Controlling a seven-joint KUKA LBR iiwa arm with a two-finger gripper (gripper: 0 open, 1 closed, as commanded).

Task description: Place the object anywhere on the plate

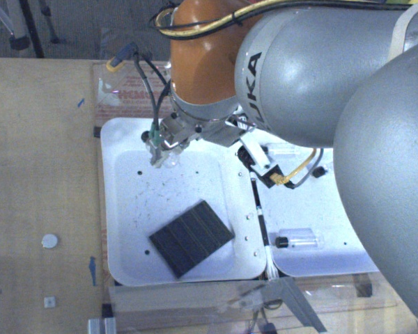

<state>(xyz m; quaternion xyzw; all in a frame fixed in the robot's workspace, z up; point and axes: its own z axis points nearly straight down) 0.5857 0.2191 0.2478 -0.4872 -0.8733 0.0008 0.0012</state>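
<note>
We use the left bin [118, 186] as the landmark. Well left of it on the bench [35, 152] sits a small white disc [49, 241], with a tiny grey square bit [49, 301] below that. Neither looks task-related.

Inside the left bin, toward its near edge, lies a dark ribbed square slab [191, 237], flat, rotated diagonally. We judge this is the plate. Bin floor around it has small dark specks.

Above the bin's far part hangs the gripper [160, 157]. Something small and clear or glassy seems to sit at its tip, but we cannot tell whether that is the object or part of the tool, nor how wide the pincer stands. So we make no claim of a hold.

Right of the left bin, in the right bin [334, 256], a small clear tube with a black cap [297, 240] lies flat near the dividing rims. That may be the task object, still unpicked.

Step, as we judge it: either carrying toward the plate or still before pickup. If loaded, the next move needs travel toward the bin's near edge, then lowering over the slab. If not, back to the right bin.

Hidden: the arm covers the right bin's far half and the wrist shadows the tip.
</note>
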